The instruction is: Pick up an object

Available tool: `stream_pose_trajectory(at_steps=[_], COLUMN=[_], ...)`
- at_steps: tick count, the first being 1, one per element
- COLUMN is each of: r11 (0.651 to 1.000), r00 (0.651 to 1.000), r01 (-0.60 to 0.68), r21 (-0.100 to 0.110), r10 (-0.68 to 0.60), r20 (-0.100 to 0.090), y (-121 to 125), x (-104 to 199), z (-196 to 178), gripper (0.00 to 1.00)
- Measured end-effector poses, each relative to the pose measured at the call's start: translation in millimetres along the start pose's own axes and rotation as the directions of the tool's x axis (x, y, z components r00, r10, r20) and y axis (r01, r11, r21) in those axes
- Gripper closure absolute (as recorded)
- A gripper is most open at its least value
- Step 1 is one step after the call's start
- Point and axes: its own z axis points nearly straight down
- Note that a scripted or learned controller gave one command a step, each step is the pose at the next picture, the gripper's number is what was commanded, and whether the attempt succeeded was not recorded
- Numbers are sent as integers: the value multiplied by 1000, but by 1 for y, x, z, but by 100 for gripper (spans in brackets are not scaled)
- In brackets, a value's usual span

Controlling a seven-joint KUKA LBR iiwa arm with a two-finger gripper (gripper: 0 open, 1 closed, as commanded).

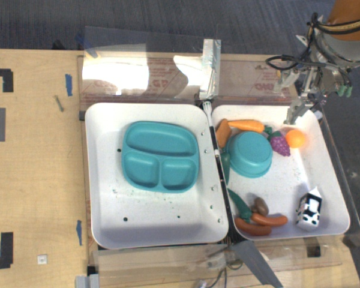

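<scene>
The right bin (333,179) has bare floor at its centre right, between the orange ball (295,138) and cow toy (310,210). A teal bowl (251,154), carrot (246,125), grapes (280,143) and sausage (261,221) crowd its left side. The tool (300,110) hangs over the far right corner, near the ball; I cannot tell its state.

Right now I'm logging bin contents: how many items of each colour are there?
Teal: 2, tray, bowl
Orange: 4, carrots, fruit, sausage
Purple: 1, grapes
Black-and-white: 1, cow
Total: 8; pile beside the sausage unclear
</scene>
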Motion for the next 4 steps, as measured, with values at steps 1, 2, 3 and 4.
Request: stream_pose_trajectory(at_steps=[1,2,3,4], r11=[1000,999,999,991], r00=[1000,999,999,991], r01=[0,-45,-42,-135], r21=[-2,3,6,-2], r10=[0,45,42,135], r20=[-13,11,22,10], y=[-42,-42,-41,23], x=[21,12,8,6], z=[116,178,164,73], gripper=[0,0,100,100])
